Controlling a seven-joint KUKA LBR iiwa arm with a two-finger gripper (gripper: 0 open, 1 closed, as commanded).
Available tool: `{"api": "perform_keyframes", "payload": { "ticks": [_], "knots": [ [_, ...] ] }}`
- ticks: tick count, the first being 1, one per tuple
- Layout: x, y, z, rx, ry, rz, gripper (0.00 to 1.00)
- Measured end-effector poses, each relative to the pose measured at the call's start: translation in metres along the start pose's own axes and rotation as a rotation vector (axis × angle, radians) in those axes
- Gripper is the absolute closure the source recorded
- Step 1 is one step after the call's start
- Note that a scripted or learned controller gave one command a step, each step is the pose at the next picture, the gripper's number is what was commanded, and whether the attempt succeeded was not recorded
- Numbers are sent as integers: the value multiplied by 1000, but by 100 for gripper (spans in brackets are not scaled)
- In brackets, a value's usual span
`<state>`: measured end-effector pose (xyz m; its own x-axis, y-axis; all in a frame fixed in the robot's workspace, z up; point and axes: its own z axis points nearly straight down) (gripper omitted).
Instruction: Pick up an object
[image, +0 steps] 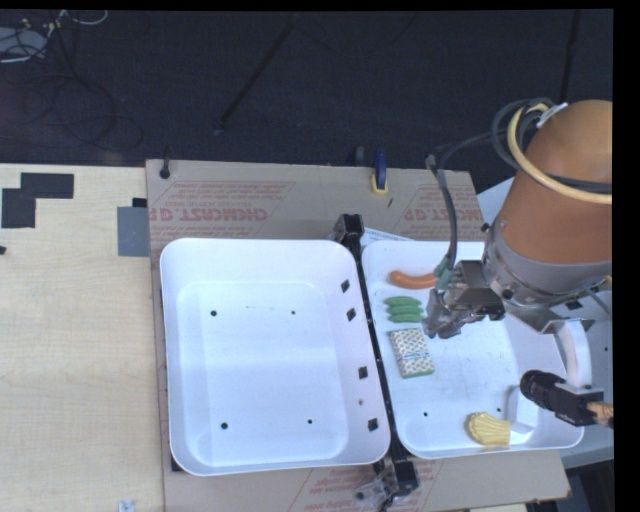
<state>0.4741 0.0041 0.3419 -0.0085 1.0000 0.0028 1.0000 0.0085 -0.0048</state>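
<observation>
In the camera view, the arm (555, 200) reaches in from the right and the end effector (443, 318) hangs low over the right bin (470, 385), near its back half. Whether it is spread or pressed together cannot be told from this slant; its tip is a dark tangle against the white floor, and nothing is visibly pinched in it.

The things to pick from all lie in that bin. The green pods (404, 308) lie just beside the tip, on the side toward the left bin (260, 360). The carrot (412, 279) is just behind the pods, the patterned packet (411, 353) just in front of them, and a yellow piece (488, 430) sits well apart at the front edge.

The main risk is crowding. The pods, carrot and packet sit close together, so a descent aimed at one may nudge a neighbour or close on bare floor between them. The pods look flat and low and could slip out of a pinch. They also lie near the wall between the bins, where a sideways push could jam them against it. The counter (70, 350) plays no part.
</observation>
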Motion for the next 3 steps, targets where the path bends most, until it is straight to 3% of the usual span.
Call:
{"api": "perform_keyframes", "payload": {
  "ticks": [1, 2, 3],
  "knots": [
    [51, 54, -33, -7, -2, 3, 100],
    [105, 103, -33, -3, -2, 4, 100],
    [63, 95, 99, 13, -7, 13, 100]
  ]
}}
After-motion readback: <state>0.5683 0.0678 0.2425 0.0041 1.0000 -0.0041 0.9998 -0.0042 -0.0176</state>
